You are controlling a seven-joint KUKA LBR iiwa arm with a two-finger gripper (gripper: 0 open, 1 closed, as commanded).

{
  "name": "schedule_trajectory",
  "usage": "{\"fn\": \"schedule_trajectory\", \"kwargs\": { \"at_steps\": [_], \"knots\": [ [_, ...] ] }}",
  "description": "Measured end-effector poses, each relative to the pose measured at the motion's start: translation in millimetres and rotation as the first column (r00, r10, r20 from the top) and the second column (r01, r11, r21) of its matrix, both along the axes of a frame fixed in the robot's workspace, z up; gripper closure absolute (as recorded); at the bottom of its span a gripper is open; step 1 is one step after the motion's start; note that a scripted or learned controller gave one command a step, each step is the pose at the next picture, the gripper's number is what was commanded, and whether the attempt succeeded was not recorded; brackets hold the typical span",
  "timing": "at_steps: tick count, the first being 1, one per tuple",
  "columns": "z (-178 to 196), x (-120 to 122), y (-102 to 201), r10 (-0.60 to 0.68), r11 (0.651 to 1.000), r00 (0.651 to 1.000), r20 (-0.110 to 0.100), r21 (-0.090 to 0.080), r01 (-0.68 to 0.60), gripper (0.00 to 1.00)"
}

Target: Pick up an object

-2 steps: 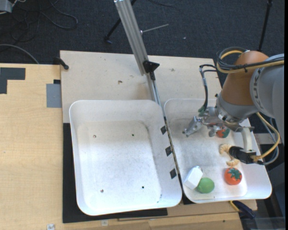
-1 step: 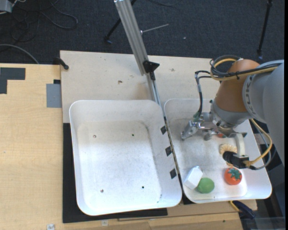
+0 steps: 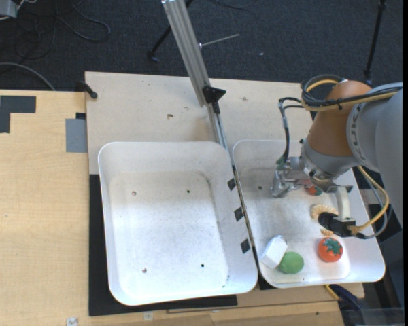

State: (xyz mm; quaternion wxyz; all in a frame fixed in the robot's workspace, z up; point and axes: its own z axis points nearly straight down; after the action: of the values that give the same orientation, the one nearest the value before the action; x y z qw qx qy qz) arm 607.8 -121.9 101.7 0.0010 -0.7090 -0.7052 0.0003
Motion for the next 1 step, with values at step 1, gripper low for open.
{"fn": "schedule_trajectory", "kwargs": {
  "at_steps": [1],
  "knots": [
    [43.3, 0.8, -6.1, -0.003, 1.000, 1.000, 0.003, -0.001, 0.003, 1.00]
  ]
}}
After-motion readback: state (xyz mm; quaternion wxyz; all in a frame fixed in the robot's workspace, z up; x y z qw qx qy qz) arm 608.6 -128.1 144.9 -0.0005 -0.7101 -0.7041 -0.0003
